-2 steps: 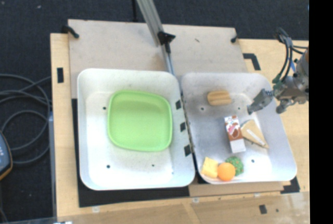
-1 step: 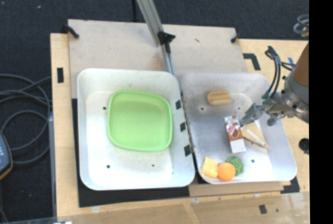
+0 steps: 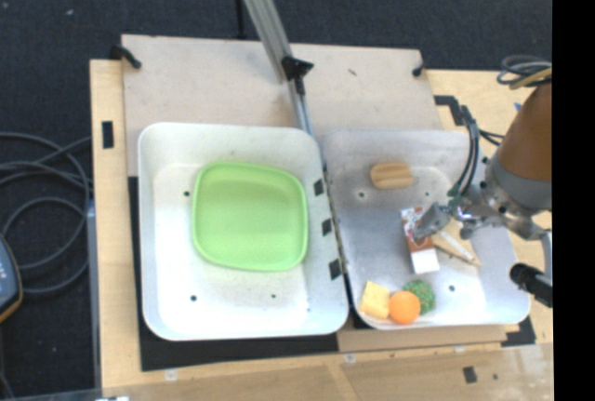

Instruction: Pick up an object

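My gripper (image 3: 430,222) hangs low over the middle of the right bin (image 3: 372,148), reaching in from the right below the orange-banded wrist. Its tip lies right against a small red and white box (image 3: 413,224); whether it touches the box is unclear. A white block (image 3: 424,260) sits just below the box, and a tan wedge (image 3: 454,247) lies under the gripper body. A tan bread roll (image 3: 391,174) rests farther back. At the bin's front edge are a yellow cheese piece (image 3: 376,300), an orange ball (image 3: 403,308) and a green broccoli piece (image 3: 423,293).
The left bin (image 3: 158,204) holds a light green square plate (image 3: 250,215). A grey metal pole (image 3: 265,13) slants up from the divider between the bins. Black cables (image 3: 37,204) lie on the floor at the left.
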